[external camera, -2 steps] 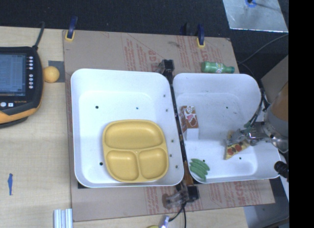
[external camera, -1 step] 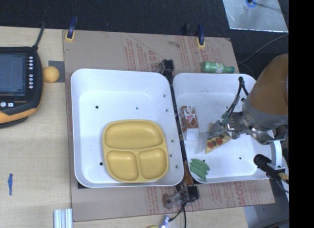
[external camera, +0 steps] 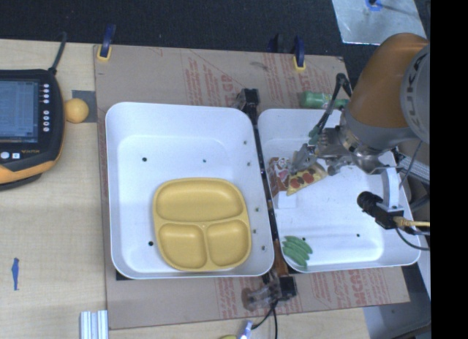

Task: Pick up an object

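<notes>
I see the gripper (external camera: pixel 308 156) low in the right bin (external camera: pixel 365 253), just above the pizza slice (external camera: pixel 301 180); its grip I cannot tell; a yellow tray (external camera: pixel 201 222) fills the left bin (external camera: pixel 131 140).

pendant (external camera: pixel 25 129) left bench | orange ball (external camera: pixel 76 109) beside it | blue clamps (external camera: pixel 107 40) on cardboard

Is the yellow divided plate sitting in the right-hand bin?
No, the yellow plate lies in the left bin, not the right bin.
</notes>
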